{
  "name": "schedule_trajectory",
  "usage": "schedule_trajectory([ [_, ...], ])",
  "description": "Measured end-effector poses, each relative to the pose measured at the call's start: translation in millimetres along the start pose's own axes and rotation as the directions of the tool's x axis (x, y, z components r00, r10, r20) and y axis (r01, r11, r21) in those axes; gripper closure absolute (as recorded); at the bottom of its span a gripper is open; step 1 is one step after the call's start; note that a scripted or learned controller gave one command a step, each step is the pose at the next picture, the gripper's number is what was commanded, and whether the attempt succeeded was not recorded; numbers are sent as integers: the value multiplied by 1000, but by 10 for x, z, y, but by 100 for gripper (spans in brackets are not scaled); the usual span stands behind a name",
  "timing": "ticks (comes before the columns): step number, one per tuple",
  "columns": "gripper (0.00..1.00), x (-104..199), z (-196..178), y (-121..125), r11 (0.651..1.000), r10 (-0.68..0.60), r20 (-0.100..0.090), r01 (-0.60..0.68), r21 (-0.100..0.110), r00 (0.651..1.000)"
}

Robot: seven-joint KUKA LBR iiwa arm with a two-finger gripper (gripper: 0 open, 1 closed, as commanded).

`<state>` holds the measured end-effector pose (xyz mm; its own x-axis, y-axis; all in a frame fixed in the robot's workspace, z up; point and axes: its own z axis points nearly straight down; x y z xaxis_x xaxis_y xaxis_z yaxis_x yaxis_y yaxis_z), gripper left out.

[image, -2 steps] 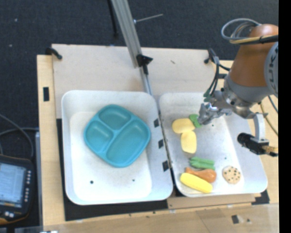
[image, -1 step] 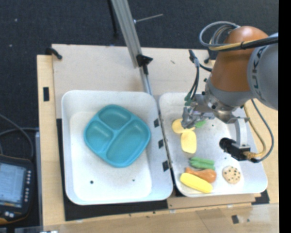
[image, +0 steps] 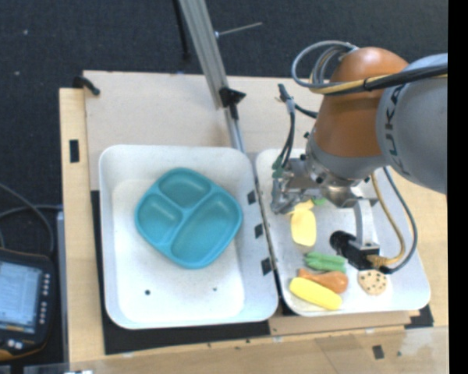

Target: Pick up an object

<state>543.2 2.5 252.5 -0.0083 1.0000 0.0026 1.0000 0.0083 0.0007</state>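
Observation:
My gripper (image: pixel 285 196) hangs low over the upper left part of the right bin (image: pixel 405 287), under the orange wrist band. Just below and to its right lies a pale yellow piece (image: pixel 303 227), close to the gripper; I cannot see whether they touch. Further toward the front of the same bin lie a green piece (image: pixel 324 261), an orange carrot-like piece (image: pixel 330 278), a bright yellow oblong piece (image: pixel 314 293) and a round speckled cookie (image: pixel 372 281).
A blue divided plate (image: pixel 189 216) lies in the left bin (image: pixel 125 287). A slanted metal post (image: pixel 210 61) rises behind the bins. The rim between the two bins runs just left of the gripper.

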Motion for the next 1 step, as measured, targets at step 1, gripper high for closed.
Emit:
schedule_trajectory([
  [1, 100, 533, 124, -89, 1000, 1, 2, -1, 1, 1000],
])
